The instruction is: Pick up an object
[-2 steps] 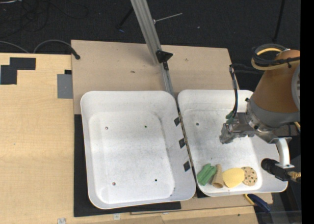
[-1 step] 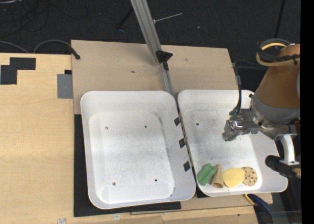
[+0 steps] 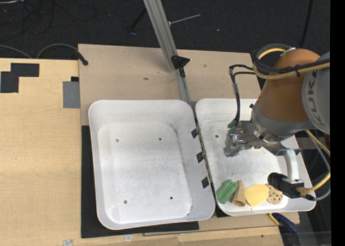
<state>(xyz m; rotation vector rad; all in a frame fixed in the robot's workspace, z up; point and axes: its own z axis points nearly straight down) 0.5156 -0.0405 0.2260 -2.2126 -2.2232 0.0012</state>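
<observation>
My gripper [image 3: 233, 148] hangs over the middle of the right bin [image 3: 213, 113], below the orange wrist band. Nothing shows between its metal fingers, and their gap is too small to read. Along the bin's front edge lie a green ridged object [image 3: 227, 190], a tan cone-shaped piece [image 3: 239, 195], a yellow rounded object [image 3: 257, 195] and a small brown speckled cookie-like piece [image 3: 274, 197]. The gripper is well above and behind these, not touching any of them.
The left bin [image 3: 108, 115] sits beside the right one, joined by black clips along the shared edge. A slanted aluminium bar [image 3: 161, 29] rises behind the bins. Wooden bench surface [image 3: 38, 148] extends to the left.
</observation>
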